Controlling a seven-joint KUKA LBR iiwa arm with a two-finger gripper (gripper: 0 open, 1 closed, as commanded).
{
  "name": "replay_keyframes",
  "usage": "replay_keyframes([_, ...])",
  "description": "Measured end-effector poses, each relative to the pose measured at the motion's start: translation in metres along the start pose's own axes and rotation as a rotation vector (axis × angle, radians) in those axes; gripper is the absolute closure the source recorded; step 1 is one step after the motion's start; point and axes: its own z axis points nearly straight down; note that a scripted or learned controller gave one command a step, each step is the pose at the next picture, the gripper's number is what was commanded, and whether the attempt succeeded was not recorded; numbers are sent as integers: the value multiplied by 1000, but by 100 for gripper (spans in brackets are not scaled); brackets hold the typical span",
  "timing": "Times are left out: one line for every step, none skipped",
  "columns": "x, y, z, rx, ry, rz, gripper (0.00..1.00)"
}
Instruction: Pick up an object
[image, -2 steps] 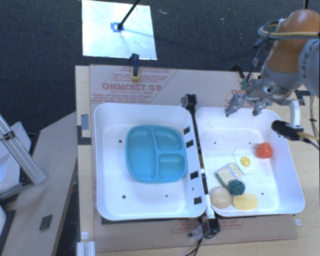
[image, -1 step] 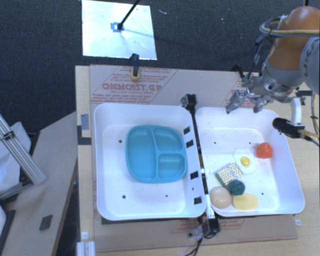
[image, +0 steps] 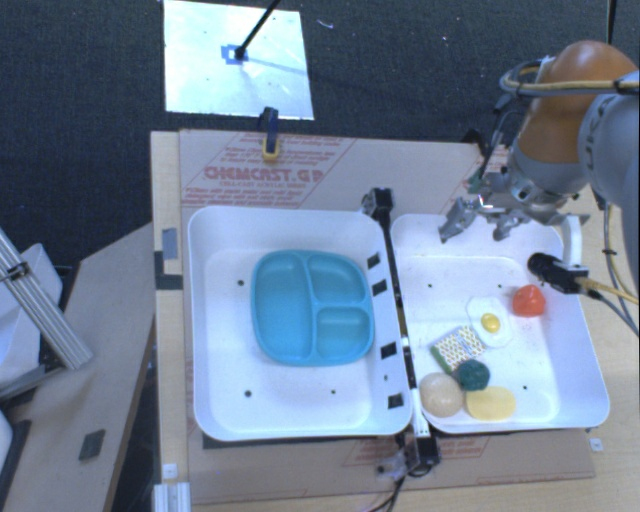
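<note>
At your far left stands a slanted metal rail (image: 40, 305) beside a tan side table (image: 95, 340), well apart from the bins. Above the bench, a shiny square plate (image: 235, 60) lies on the dark floor, and a yellow clamp (image: 270, 140) grips the top edge of the cardboard sheet (image: 300, 165) under the bins. On that sheet you can read red print, "CHEMCAST GP"; smaller lines around it are too blurred to make out.

The left bin (image: 215, 245) holds one thing: a blue divided plate (image: 310, 307), lying flat near its middle, with three compartments. A row of black clips (image: 385, 290) runs down the seam where the two bins meet.

The right bin (image: 430, 260) holds your pick candidates, all crowded into its lower right part. You see a checkered green-and-white piece (image: 458, 348) just beside a dark green ball (image: 473, 375), a tan round piece (image: 441, 394) in the lower corner, a yellow piece (image: 490, 403) next to it, a toy fried egg (image: 489, 322) above them, and a red piece (image: 529, 300) near the right wall.

The gripper (image: 482, 217) hovers over the bin's upper edge, fingers spread and holding nothing, well apart from the cluster. The arm (image: 575, 110) rises behind it, and a black fitting with a cable (image: 556, 270) sits close to the red piece, partly crowding that side.
</note>
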Motion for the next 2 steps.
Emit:
replay_keyframes([5,-5,43,-1,0,1,0])
replay_keyframes([4,-15,93,2,0,1,0])
